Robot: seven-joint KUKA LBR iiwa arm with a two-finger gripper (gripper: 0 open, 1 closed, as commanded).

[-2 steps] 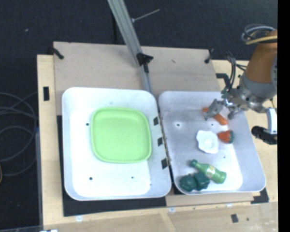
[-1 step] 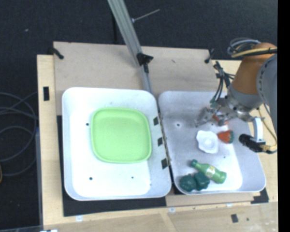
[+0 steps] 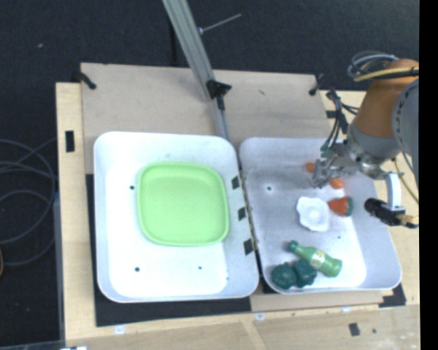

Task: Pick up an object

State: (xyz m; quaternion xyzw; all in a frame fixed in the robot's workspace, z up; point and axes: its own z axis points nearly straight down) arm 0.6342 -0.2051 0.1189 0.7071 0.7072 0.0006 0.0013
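The right bin (image 3: 277, 159) holds a small white cup-like piece (image 3: 313, 214), a red-orange toy (image 3: 341, 206), a green bottle (image 3: 317, 259) lying on its side and a dark green lump (image 3: 293, 274). A small orange piece (image 3: 311, 168) lies beside the gripper, and another orange bit (image 3: 338, 183) peeks out just under it. My gripper (image 3: 325, 173) hangs low in the upper right part of this bin, above the orange bits. The arm's orange band (image 3: 383, 108) rises to the right.
The left bin (image 3: 117, 159) holds a light green square plate (image 3: 182, 203). A grey metal pole (image 3: 193, 46) slants from the top down to the seam between the bins. Black cables lie at the left of the bench.
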